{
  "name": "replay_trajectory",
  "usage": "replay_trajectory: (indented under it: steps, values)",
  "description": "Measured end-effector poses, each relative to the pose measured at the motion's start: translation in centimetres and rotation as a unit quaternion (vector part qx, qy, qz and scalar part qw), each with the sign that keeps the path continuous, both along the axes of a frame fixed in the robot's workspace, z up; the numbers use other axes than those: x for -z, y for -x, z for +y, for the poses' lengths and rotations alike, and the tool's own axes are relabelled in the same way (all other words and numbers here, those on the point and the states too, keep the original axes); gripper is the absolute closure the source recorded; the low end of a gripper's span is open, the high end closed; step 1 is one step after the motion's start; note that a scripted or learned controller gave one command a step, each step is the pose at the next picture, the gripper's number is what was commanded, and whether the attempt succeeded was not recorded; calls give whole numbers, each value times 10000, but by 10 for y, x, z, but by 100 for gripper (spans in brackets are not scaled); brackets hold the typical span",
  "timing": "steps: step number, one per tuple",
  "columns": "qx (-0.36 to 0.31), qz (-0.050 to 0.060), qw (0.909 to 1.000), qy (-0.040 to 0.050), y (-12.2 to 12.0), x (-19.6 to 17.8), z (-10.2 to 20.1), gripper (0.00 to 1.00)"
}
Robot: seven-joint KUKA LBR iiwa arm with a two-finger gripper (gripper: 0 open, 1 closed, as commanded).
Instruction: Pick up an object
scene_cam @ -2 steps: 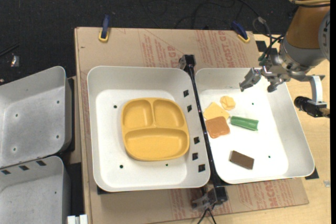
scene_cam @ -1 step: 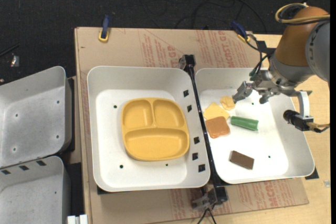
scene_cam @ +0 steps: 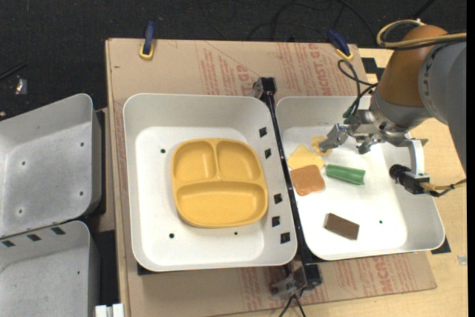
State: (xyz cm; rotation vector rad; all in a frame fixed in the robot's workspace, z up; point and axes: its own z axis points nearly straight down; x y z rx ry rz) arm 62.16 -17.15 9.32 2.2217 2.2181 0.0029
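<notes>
In the right white bin (scene_cam: 415, 234) lie a pale yellow wedge (scene_cam: 304, 157), a flat orange-brown slab (scene_cam: 308, 180) touching it, a green cylinder (scene_cam: 346, 174) and a dark brown rectangular block (scene_cam: 341, 226). The end effector (scene_cam: 338, 136) hovers near the wedge; whether it grips anything, I cannot tell.

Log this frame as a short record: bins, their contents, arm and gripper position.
left bin: yellow divided plate
right bin: yellow block, orange-brown slab, green stick, dark brown block
arm: reaching in from the right, over the right bin's far side
gripper: above the bin's upper left area, near the yellow block, nothing seen between its fingers
</notes>
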Motion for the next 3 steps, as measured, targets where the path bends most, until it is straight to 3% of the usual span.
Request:
replay_trajectory:
  steps: [1,3]
  values:
    - [-7,-27,10000,11,-2,-13,0,100]
    - [-18,-22,10000,11,-8,-122,-4,100]
